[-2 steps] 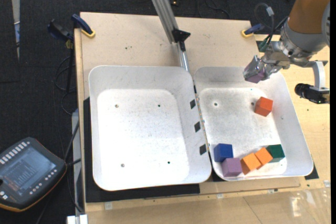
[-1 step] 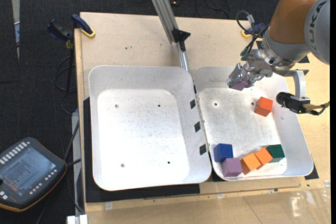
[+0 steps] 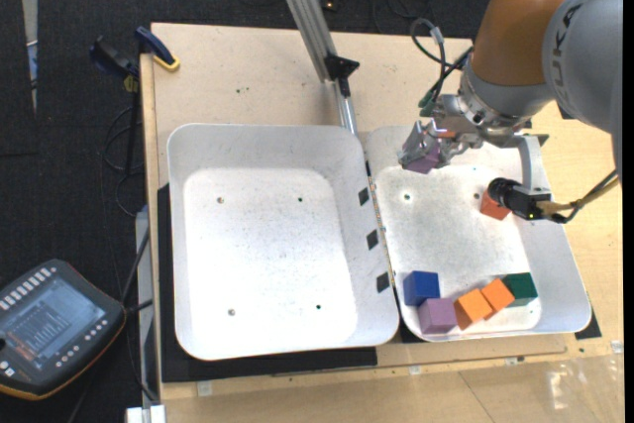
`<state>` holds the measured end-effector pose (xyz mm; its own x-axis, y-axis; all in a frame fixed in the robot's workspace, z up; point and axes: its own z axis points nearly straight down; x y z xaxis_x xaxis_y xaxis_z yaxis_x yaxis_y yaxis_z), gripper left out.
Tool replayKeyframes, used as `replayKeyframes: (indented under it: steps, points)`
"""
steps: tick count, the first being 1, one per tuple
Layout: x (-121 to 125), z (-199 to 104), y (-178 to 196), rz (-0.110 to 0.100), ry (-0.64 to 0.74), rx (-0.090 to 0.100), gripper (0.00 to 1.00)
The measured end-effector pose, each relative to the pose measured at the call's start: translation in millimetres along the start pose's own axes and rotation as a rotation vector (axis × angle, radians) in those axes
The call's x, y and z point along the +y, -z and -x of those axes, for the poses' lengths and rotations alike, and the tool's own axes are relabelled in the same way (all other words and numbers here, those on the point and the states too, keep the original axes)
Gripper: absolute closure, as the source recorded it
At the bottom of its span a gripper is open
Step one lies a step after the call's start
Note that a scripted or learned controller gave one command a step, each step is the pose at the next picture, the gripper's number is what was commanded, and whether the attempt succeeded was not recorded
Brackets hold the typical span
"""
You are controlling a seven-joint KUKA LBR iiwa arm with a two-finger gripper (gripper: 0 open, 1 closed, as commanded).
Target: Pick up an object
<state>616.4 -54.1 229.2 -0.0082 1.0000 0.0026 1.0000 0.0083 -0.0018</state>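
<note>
— Over the far end of the right bin (image 3: 555, 253): purple block (image 3: 424, 158), sitting right at the gripper (image 3: 428, 152), tucked against the dark fingers at their tips. Looks pinched between them, lifted just clear of the bin floor near the far rim.

— Closed on it, then?

— Appears so; clamped on the purple block, though partly hidden by the fingers.

— And close by?

— Red-orange block (image 3: 493, 205) to the right and nearer, beside a black fitting on the arm (image 3: 540, 35). Well apart from the gripper.

— Farther out?

— Along the near rim of the same bin, a cluster: blue block (image 3: 421, 286), second purple block (image 3: 437, 315) just in front of it, orange block (image 3: 475, 303) touching that, green block (image 3: 518, 288) at the right end. All well apart from the gripper.

— Beyond that?

— Left bin (image 3: 188, 213) alongside, touching the right one down the middle. Grey pendant (image 3: 50, 324) off the bench at the lower left.
</note>
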Motion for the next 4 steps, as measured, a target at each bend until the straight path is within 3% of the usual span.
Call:
replayKeyframes:
  steps: [2, 3, 4]
  points:
    - [-38.6, -91.0, -11.7, -0.002, -0.001, -0.001, 1.0]
    - [-66.9, -138.8, 3.2, -0.001, 0.0, 0.0, 1.0]
    - [-65.8, -135.0, 2.6, 0.0, -0.008, -0.003, 0.0]
